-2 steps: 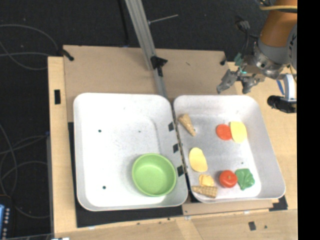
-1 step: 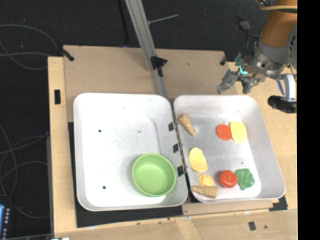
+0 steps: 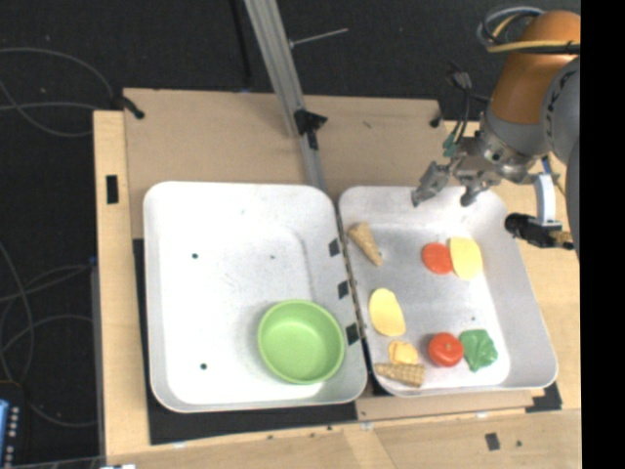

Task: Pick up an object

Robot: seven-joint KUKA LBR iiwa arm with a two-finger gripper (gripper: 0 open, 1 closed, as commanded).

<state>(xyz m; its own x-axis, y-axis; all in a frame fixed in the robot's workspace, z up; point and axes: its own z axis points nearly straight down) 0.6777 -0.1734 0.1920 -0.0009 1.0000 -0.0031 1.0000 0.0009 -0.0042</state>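
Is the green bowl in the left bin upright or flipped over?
Upright. The green bowl shows its hollow inside facing up, with the rim all around, and nothing lies in it.

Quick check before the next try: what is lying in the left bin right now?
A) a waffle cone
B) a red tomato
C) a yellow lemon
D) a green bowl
D: the green bowl sits in the left bin near its front right corner, while the small food pieces all lie in the right bin.
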